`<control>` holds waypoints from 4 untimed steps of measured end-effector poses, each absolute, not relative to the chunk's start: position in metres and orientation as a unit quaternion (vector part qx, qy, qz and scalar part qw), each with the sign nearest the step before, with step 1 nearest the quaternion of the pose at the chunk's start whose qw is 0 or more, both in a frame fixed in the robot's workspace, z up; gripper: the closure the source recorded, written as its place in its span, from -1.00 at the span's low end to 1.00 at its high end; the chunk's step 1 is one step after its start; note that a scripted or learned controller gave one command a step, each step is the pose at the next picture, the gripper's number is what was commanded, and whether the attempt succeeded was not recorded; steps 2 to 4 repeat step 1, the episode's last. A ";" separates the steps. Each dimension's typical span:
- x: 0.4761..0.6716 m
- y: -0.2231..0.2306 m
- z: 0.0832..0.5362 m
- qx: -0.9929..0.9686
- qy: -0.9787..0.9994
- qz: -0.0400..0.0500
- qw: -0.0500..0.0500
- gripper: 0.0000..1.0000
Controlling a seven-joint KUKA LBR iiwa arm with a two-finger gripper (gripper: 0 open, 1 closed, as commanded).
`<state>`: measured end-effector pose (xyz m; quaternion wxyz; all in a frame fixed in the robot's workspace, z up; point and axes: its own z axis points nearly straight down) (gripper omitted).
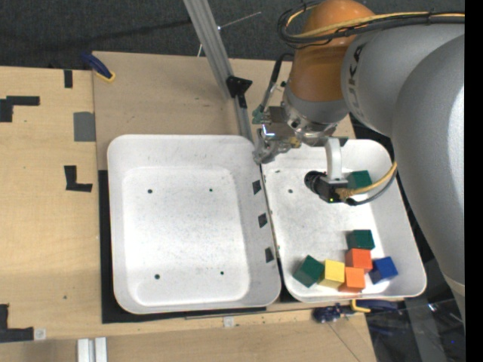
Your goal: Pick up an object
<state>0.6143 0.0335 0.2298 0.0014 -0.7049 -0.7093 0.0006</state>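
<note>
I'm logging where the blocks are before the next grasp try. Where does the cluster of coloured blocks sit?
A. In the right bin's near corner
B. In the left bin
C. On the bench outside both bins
A: the cluster of coloured blocks lies in the right bin, toward its near edge.

Fixed overhead camera, slanted, both bins (189,145)

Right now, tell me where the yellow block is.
The yellow block lies in the right bin, near its front edge, in the cluster of blocks, between a green block and an orange block.
</note>
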 end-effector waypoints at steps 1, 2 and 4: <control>0.611 0.096 0.237 -0.704 -0.710 0.000 0.001 1.00; 0.611 0.096 0.237 -0.704 -0.710 0.000 0.001 1.00; 0.611 0.096 0.237 -0.704 -0.710 0.000 0.001 1.00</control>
